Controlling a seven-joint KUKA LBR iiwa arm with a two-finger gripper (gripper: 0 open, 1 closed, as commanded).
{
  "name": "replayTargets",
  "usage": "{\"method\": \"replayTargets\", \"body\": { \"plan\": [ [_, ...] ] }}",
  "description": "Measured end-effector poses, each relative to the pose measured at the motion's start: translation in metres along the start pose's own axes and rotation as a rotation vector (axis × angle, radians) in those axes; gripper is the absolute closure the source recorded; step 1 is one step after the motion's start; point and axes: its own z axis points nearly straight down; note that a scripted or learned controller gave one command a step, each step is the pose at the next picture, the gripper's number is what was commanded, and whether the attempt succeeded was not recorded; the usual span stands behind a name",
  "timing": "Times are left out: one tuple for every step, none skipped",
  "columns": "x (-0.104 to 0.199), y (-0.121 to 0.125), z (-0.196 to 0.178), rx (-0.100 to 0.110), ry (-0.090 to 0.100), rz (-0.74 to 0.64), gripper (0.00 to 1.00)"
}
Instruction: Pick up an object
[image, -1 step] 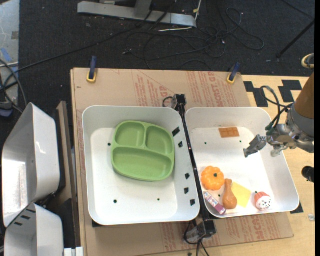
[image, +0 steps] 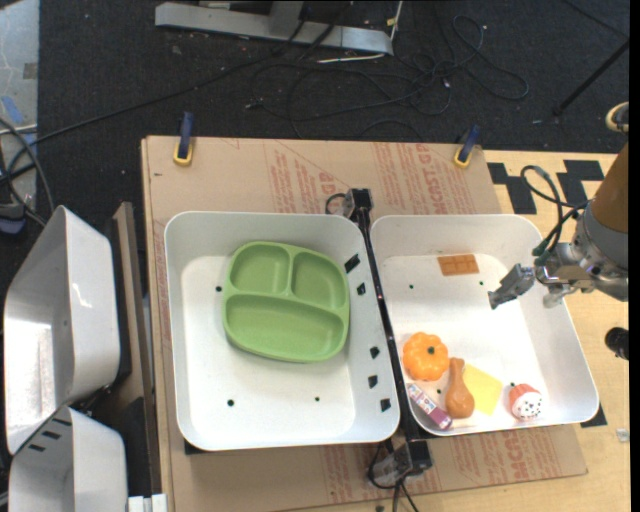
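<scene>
Around the bench, black cables trail over the dark floor at the far side, and two yellow clamps (image: 184, 150) grip the cardboard sheet's far edge. Nothing stands between the gripper (image: 518, 283) and the bin contents. On the left, one white bin (image: 195, 330) holds a green divided plate (image: 287, 302). To the right, the other bin (image: 560, 350) holds an orange flat tile (image: 458, 264) at its far side and, along its near edge, a small pumpkin (image: 426, 356), a brown drumstick-shaped toy (image: 458, 390), a yellow slice (image: 485, 388), a purple tube (image: 428, 404) and a white spotted piece (image: 525, 401). Over this bin's right side hangs the gripper; its fingers blur together, so I cannot tell their state, and the arm is cut off at the right.
</scene>
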Motion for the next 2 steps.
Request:
{"method": "replayTargets", "body": {
  "plan": [
    [0.009, -0.004, 0.059, 0.005, 0.002, 0.002, 0.00],
    [0.008, 0.005, 0.108, 0.003, 0.001, 0.002, 0.00]
  ]
}}
